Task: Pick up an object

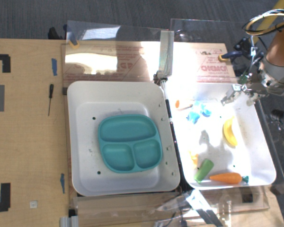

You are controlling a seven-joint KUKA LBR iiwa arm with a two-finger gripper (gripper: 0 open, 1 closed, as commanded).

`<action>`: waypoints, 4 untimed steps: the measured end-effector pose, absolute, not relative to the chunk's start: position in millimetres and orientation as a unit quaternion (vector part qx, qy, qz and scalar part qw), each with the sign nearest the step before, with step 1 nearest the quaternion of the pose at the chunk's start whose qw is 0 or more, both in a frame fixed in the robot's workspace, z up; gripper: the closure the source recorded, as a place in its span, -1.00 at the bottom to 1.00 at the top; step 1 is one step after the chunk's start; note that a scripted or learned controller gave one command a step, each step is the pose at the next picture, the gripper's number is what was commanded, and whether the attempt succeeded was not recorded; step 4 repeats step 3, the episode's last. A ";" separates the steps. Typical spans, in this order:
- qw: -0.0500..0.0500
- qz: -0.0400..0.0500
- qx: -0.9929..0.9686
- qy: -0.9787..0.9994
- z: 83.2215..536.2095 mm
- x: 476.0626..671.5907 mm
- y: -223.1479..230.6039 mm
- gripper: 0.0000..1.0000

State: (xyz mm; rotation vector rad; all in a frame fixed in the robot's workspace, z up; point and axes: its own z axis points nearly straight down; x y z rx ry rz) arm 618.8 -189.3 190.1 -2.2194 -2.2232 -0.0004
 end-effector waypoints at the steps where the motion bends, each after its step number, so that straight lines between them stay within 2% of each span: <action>1: -0.002 -0.002 -0.651 -0.759 87.6 548.4 -158.1 -1.00; 2: -0.006 -0.003 -0.652 -0.758 99.9 550.6 -159.1 1.00; 3: -0.007 -0.004 -0.632 -0.775 249.2 543.6 -149.3 1.00; 4: -0.007 -0.004 -0.632 -0.775 249.2 543.6 -149.3 1.00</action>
